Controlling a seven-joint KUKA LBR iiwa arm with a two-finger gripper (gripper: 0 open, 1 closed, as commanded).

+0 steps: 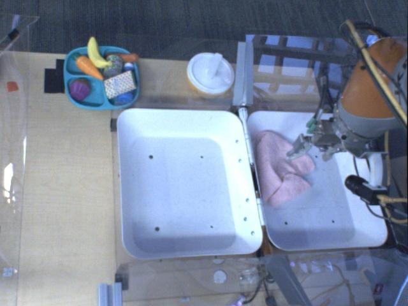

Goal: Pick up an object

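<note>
A crumpled pink cloth (280, 167) lies in the left half of the right white bin (331, 228). My gripper (305, 146) hangs from the grey arm with the orange band and sits just above the cloth's upper right edge. Its fingers (298, 149) look spread, with nothing visibly between them.
The left white bin (185, 183) stands beside the right one. At the back left a blue tray (101, 76) holds toy food, and a white lidded cup (210, 73) stands behind the bins. A metal frame (287, 56) rises behind the right bin. Black cables (363, 190) hang at the right.
</note>
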